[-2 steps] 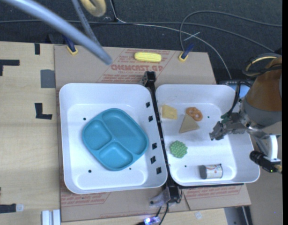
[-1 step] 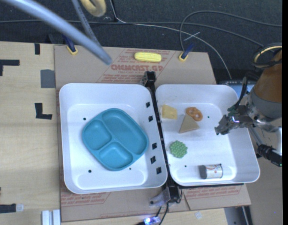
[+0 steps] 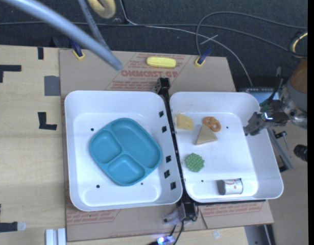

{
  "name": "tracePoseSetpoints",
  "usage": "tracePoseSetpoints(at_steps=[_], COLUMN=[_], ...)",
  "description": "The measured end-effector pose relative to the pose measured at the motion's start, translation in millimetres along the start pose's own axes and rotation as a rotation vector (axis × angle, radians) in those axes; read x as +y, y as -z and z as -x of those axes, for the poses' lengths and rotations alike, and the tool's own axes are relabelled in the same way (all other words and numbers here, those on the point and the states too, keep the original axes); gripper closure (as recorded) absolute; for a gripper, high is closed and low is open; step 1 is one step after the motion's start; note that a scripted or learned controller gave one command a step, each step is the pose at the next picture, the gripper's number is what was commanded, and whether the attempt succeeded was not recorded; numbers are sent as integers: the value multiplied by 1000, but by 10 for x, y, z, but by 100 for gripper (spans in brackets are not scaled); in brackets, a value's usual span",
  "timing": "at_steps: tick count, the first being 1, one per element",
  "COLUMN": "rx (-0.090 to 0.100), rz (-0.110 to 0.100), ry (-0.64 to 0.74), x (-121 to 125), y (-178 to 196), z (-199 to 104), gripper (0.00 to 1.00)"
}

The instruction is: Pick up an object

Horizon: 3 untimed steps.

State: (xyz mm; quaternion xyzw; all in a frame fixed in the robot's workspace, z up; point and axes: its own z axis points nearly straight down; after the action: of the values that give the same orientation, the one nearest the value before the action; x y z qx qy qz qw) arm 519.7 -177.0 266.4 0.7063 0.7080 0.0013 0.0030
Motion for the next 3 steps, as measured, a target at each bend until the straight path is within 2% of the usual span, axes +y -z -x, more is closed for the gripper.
tracePoseSetpoints(at_steps=[1, 3], rx=[4, 3], rz=[-7, -7], ry=[3, 4], x=[63, 8], y=[-157, -103], z=[-502, -1620], gripper=[100, 100])
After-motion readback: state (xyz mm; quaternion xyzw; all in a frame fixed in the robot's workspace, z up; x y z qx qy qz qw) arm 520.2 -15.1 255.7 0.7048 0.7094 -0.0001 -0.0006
